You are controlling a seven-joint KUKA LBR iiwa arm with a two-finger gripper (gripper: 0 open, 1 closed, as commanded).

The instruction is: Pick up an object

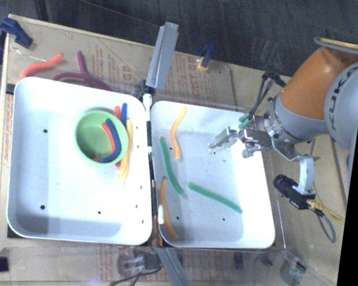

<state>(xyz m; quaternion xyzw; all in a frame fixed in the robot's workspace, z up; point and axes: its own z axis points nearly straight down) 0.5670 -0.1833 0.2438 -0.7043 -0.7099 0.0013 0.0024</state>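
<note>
The gripper [235,142] hung over the right bin [257,223], near its far right corner, with its two fingers spread and nothing between them. The grey arm [318,92] with its orange band reached in from the bench's right edge.

In the right bin lay several flexible strips. An orange strip [177,132] ran from the bin's far edge toward its middle. A green strip [170,165] lay just beside it along the left side, slanting toward the centre. Another green strip [215,197] lay nearer the bin's middle, pointing toward the right wall, well apart from the gripper. A second orange strip [165,216] curved along the left wall down to the near left corner.

The left bin [45,199] held a green bowl [97,135] in its far right part, with red, blue and yellow strips [119,138] draped across and beside it.

On the bench [112,57] beyond the left bin's far edge lay an orange-red strip [41,65] and a purple strip [82,76].
</note>
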